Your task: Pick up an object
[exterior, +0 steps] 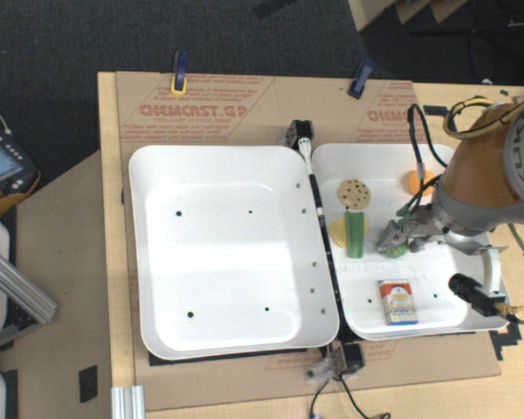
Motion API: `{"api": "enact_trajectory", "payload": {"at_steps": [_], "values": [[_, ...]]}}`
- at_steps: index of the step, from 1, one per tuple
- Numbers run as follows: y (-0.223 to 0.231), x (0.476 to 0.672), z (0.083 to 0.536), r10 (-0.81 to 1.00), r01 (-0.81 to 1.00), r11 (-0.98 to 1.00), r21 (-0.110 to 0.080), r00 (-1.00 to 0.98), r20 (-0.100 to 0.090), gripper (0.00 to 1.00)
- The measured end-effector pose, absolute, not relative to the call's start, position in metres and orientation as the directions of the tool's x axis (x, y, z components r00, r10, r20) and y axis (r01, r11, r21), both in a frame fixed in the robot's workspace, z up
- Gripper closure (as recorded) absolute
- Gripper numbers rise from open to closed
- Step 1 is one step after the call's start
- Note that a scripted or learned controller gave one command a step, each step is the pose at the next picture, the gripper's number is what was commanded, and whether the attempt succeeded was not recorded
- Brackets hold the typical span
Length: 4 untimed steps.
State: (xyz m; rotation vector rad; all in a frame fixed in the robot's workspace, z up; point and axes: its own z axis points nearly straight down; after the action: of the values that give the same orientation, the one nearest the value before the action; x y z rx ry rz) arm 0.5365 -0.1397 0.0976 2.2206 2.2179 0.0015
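My gripper [393, 239] is low in the right bin [437, 319], near its middle, at the end of the grey and orange arm coming in from the right. A small green thing [396, 251] lies right at its tip, partly hidden by it; whether it is held is unclear. To the left of the gripper a green cylinder [355, 234] lies next to a yellow piece [338, 230]. Above them sits a round tan disc with dark dots [355, 193]. An orange thing [414, 182] shows beside the arm. A small red, white and blue box [397, 302] lies near the bin's front.
The left bin [157, 234] is a wide white tray with a few dark dots on its floor. Both bins sit on a brown cardboard sheet [244, 103] held by clamps at the back. A black bar runs between the bins.
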Motion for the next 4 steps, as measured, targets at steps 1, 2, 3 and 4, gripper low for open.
{"api": "enact_trajectory", "payload": {"at_steps": [1, 2, 3, 4], "values": [[-0.115, 0.621, 0.085, 1.0, 1.0, 0.005, 0.007, -0.005, -0.002, 1.0], [-0.117, 0.618, 0.096, 1.0, 1.0, 0.002, 0.005, -0.002, -0.001, 1.0], [-0.04, 0.621, 0.191, 1.0, 1.0, 0.008, 0.009, -0.008, 0.001, 1.0], [0.022, 0.491, 0.201, 1.0, 1.0, 0.006, -0.01, -0.006, 0.005, 1.0]]}}
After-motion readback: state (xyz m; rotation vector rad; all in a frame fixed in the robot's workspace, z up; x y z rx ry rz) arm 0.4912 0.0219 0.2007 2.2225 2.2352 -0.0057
